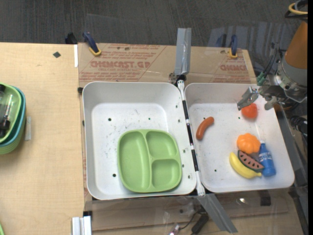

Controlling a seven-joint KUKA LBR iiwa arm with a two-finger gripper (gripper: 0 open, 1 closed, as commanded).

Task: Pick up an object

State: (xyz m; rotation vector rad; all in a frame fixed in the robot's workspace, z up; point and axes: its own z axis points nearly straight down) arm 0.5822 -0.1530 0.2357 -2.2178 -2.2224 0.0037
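Gripper (257, 102) over the far right corner of the right bin (286, 177), fingers (245, 101) spread apart, pinching nothing. Hangs just above a red ball (250, 112), which lies on the bin floor right under the fingertips, not between them. Arm (296, 58) reaching in from the right, orange band above the wrist, wrist turned down and leftward toward the bin.

In the right bin, nearest corner first: a yellow banana (239, 166) with a watermelon slice (250, 161) resting on it, and a blue bottle (266, 161) touching both on their right. Just beyond, touching the bottle's top, an orange fruit (248, 143). Farther back and well apart to the left, near the dividing wall, a sausage (205, 127) lying at a slant. Farthest back, the red ball under the gripper.

In the left bin (93, 131), a green divided plate (149, 159) lying flat in the near half, three compartments, all bare. Dark specks across the bin floor behind it.

Behind both bins, a sheet of printed cardboard (132, 62), held by a blue clamp (91, 42). At the far left edge of the wooden bench (44, 180), a stack of green containers (11, 119).
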